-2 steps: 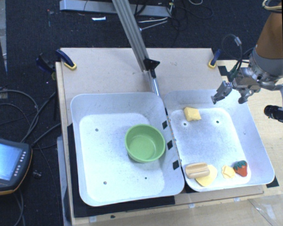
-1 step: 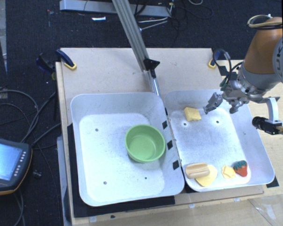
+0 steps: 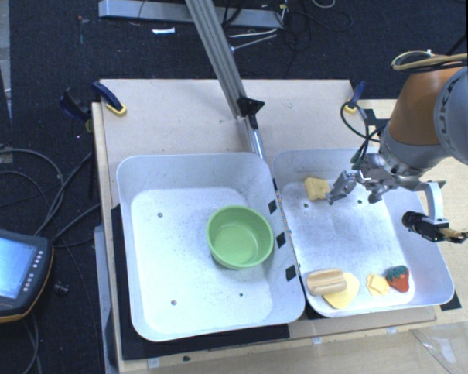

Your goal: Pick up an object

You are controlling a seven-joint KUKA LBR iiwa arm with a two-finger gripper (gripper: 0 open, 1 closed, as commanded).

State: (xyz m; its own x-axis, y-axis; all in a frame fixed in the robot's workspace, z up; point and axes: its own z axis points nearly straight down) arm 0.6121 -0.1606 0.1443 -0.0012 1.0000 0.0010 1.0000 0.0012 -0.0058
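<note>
Nearest the camera, along the front edge of the right bin (image 3: 422,236), lay a tan bread-like piece (image 3: 325,280) on a yellow slice (image 3: 341,295), with a small yellow chunk (image 3: 377,284) and a strawberry-like toy (image 3: 398,279) beside them, all well in front of the jaws (image 3: 344,187). Off to the far side of the divider, in the left bin (image 3: 154,224), a green bowl (image 3: 238,236) sat alone, well apart from the jaws. Farther back, the jaws hung low in the right bin, their tips just beside a yellow wedge (image 3: 318,188) at the bin's rear. Nothing appeared between them; whether they were spread or closed could not be told. By the look of it, this was the approach step, with the wedge the likely target. Next, the jaws would need to straddle the wedge and close on it before any lift. Behind all this, the worktop (image 3: 177,115) stretched away.
</note>
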